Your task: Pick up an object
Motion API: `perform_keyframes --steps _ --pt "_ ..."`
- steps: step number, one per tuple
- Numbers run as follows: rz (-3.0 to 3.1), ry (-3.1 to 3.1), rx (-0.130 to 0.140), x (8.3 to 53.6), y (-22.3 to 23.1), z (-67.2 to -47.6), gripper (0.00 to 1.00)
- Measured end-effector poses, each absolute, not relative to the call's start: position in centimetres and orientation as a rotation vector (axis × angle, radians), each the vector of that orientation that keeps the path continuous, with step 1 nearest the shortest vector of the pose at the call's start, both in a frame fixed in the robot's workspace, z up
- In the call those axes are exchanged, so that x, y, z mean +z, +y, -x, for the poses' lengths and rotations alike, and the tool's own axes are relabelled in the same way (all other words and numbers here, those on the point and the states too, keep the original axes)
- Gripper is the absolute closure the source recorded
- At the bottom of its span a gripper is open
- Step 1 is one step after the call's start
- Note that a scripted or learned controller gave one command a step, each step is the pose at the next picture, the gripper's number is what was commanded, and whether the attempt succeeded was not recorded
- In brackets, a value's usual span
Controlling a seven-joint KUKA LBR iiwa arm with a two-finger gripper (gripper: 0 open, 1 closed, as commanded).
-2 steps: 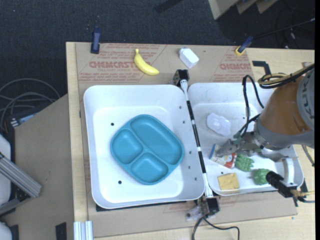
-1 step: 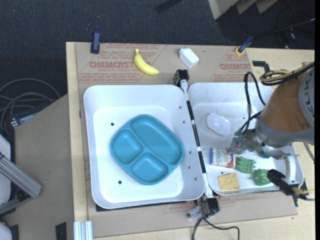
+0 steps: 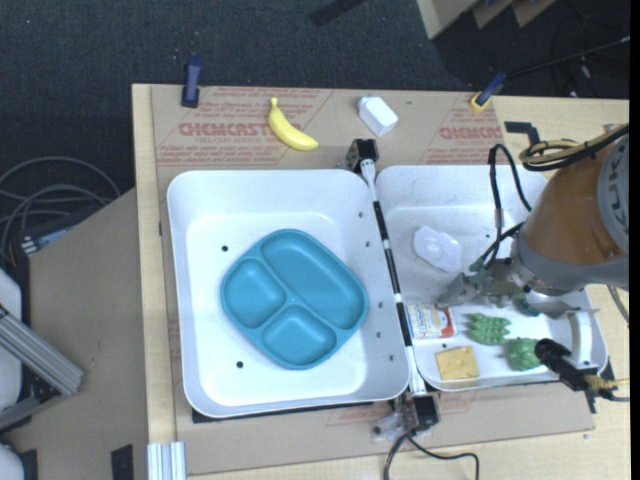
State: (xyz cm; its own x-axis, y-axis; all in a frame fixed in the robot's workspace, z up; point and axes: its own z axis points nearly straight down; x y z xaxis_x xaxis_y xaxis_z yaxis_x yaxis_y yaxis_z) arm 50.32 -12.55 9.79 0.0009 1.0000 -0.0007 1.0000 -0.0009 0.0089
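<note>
In the left bin (image 3: 190,268) lies a blue three-compartment plate (image 3: 292,296), and behind the bins a yellow banana (image 3: 290,129) and a small white block (image 3: 378,115) rest on the bench (image 3: 150,168). The right bin (image 3: 440,183) holds a clear crumpled piece (image 3: 437,247), a red-and-white packet (image 3: 429,321), a tan square (image 3: 458,363) and two green toys (image 3: 488,328). The tool (image 3: 470,286) hangs low just above the packet and green toys; whether it is apart or together, I cannot tell.

Red "CHEMCAST" lettering marks the brown bench board (image 3: 240,128).

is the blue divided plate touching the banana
Apart. The camera view shows the blue plate inside the left bin, while the banana lies outside it on the bench.
</note>
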Motion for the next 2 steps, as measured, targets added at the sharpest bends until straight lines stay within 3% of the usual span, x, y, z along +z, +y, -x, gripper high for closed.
perform_keyframes --steps 1,2 --pt "-2.220 2.220 0.001 9.9 -17.0 -58.0 0.00" --pt "-2.219 2.219 0.000 14.5 -21.2 -54.6 0.00"
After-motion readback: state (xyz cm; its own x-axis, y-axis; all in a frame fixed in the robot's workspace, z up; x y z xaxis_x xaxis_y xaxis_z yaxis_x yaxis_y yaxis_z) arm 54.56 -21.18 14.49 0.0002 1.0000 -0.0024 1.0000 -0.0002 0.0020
